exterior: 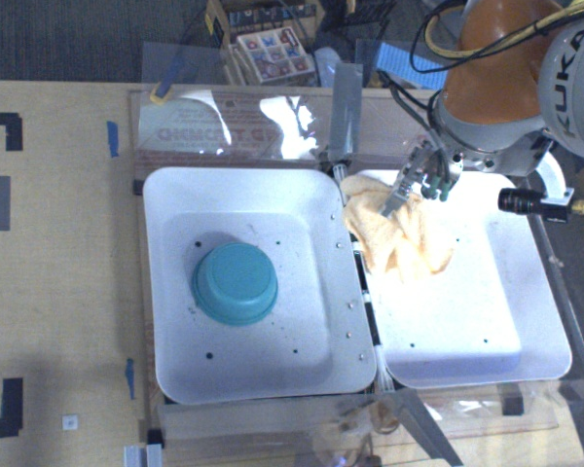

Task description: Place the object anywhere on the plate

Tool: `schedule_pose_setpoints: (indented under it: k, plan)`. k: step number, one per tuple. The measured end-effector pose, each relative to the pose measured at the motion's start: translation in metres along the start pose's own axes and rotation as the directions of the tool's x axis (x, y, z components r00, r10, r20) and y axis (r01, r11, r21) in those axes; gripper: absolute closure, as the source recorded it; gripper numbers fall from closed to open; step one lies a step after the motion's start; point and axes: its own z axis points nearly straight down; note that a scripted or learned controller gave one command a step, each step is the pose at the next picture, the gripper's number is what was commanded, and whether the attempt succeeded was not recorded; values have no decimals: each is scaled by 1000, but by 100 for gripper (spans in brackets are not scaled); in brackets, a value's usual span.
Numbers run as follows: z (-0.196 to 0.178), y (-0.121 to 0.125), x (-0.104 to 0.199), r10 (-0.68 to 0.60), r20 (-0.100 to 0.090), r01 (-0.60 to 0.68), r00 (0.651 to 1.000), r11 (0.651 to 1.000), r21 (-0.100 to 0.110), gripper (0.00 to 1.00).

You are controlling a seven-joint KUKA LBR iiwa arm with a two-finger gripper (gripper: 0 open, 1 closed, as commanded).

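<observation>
The gripper (416, 185) sits at the cloth (401, 233); its grip is unclear. Pinch a fold firmly, perhaps mid-cloth. Lift clear toward the plate (236, 282).

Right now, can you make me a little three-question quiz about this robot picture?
1. True or false: the teal plate sits in the left bin.
2. What lies in the right bin? A) yellow cloth B) red ball C) spoon
3. Fill in: the tool hangs over the ____ bin.

Key:
1. True.
2. A, the yellow cloth, bunched near the bin's upper left corner.
3. Right, above the cloth's top edge.
</observation>
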Motion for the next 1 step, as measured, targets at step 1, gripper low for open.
schedule_pose_setpoints:
  k: [1]
  plan:
    - [9, 24, 41, -387, 0, 387, 922, 922, -1, 100]
